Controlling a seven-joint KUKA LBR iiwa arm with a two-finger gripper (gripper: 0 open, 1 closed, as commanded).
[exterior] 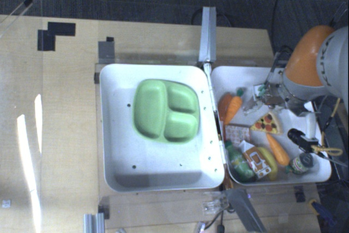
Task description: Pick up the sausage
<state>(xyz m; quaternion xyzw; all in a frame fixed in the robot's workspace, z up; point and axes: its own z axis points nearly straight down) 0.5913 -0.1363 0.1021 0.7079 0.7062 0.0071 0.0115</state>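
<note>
We see the arm (327, 57) coming in from the right edge, grey shell w/ the orange band (305, 60) facing the camera above the wrist. Wrist angles down & to the left. The hand (263, 96) sits low at the end of it, dark metal parts pointing left; too small & cluttered for us to read more.

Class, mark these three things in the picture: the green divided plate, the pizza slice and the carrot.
green divided plate (148, 108): camera view, on its large left compartment.
pizza slice (266, 124): camera view, on its topped middle.
carrot (233, 107): camera view, on its orange body.
</note>
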